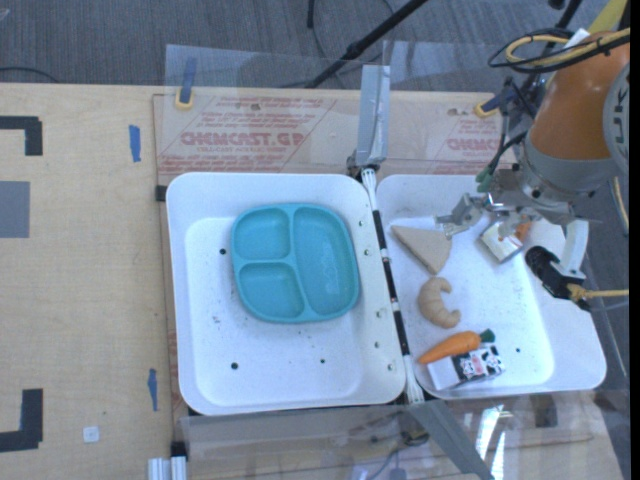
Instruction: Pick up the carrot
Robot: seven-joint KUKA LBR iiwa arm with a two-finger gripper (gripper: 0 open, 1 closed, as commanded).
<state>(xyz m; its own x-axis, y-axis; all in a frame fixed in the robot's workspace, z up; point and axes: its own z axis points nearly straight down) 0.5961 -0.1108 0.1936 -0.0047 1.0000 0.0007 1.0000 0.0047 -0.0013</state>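
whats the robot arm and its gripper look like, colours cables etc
The arm is bulky and rounded, with an orange band above a grey wrist section. Yellow and black cables loop over its top, and another yellow cable trails by the bin's right side. The gripper is small, metallic grey, with thin fingers.

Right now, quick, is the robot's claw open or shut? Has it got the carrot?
Gripper: open or shut cannot be told; it hangs over the right bin's far end.
Carrot: not held, lying near the bin's front.
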